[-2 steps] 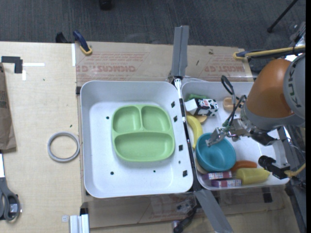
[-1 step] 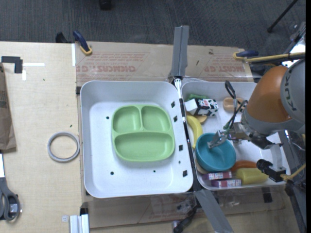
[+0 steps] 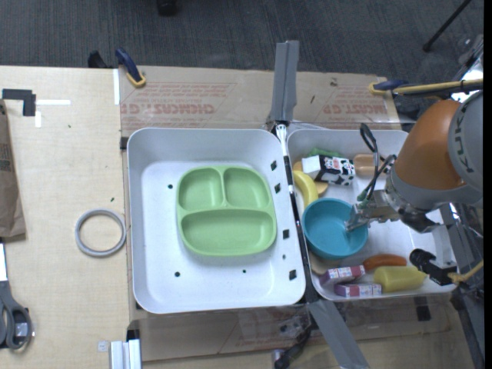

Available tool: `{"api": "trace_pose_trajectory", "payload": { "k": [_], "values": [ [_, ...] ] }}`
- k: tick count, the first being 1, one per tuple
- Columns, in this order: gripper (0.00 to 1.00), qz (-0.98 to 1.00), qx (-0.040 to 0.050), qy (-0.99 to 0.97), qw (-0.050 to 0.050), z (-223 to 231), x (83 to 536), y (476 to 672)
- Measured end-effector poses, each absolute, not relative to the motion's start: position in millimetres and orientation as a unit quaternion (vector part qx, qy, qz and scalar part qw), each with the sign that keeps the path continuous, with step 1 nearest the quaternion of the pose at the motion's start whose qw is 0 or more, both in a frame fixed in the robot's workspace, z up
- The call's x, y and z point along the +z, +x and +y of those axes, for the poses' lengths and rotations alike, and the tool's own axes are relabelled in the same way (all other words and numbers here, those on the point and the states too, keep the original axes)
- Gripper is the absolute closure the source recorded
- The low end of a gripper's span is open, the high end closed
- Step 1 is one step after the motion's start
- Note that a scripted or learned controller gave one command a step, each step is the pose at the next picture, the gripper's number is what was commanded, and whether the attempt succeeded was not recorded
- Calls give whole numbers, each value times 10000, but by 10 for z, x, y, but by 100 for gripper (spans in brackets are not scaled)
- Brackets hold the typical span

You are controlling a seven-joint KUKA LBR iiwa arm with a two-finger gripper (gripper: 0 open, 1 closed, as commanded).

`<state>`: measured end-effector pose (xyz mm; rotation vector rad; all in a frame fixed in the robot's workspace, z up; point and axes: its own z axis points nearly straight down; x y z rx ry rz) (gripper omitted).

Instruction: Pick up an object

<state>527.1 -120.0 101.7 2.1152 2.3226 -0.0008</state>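
Note:
My gripper [image 3: 359, 220] hangs low in the right bin [image 3: 442, 287], right at the right rim of a blue bowl [image 3: 329, 231]. The grey wrist with its orange band covers the bin's right side. Around the bowl lie a yellow banana-like piece [image 3: 304, 186], a black-and-white cow toy [image 3: 336, 168], a small tan block [image 3: 364, 165], an orange carrot-like piece [image 3: 384, 261], a yellow block [image 3: 400, 278] and two pink packets [image 3: 347, 280]. The wrist hides whether anything sits in the gripper.
The left bin [image 3: 146, 229] holds a green divided plate [image 3: 226, 210]. On the bench at the left lie a grey tape ring [image 3: 101, 231], scissors [image 3: 14, 323] and a brown bag [image 3: 8, 175]. A metal divider post [image 3: 284, 83] stands between the bins.

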Motion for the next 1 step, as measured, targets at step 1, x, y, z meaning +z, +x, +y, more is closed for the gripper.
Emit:
{"api": "trace_pose_trajectory", "payload": {
  "k": [1],
  "values": [
    [100,6864,-7,7272,23,-442,1929,5522]
  ]
}}
